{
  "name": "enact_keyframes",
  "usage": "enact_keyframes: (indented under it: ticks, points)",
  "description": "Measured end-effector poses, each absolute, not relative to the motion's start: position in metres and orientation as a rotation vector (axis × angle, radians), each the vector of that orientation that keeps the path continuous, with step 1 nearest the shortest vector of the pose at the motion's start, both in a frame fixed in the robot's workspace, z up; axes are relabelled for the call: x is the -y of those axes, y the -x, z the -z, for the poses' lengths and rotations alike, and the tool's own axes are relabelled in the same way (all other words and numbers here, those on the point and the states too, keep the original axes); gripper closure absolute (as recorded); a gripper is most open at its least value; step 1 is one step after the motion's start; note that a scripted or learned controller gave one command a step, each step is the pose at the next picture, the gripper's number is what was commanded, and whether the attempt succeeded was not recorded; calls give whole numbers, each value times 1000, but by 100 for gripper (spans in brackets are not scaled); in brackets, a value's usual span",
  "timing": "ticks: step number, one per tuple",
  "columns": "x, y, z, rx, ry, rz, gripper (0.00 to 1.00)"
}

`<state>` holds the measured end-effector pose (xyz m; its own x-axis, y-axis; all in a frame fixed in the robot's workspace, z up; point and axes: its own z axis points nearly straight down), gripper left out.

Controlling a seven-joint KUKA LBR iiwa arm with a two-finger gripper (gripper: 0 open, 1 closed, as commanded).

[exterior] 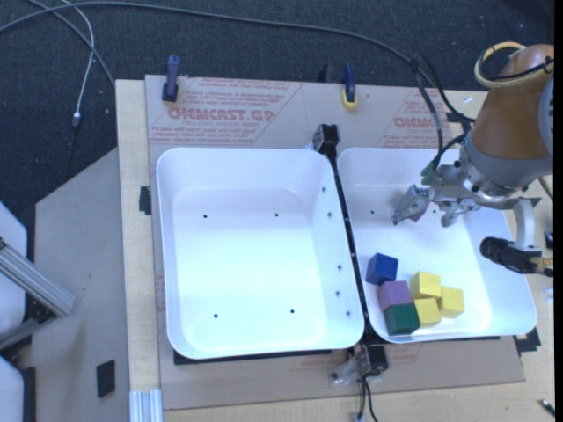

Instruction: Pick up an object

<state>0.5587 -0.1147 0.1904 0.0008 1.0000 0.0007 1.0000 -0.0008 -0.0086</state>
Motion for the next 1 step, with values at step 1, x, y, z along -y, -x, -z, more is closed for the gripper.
enact_keyframes:
  ticks: [1]
  points:
    - [114,-561,-195,2222,2221,1,0]
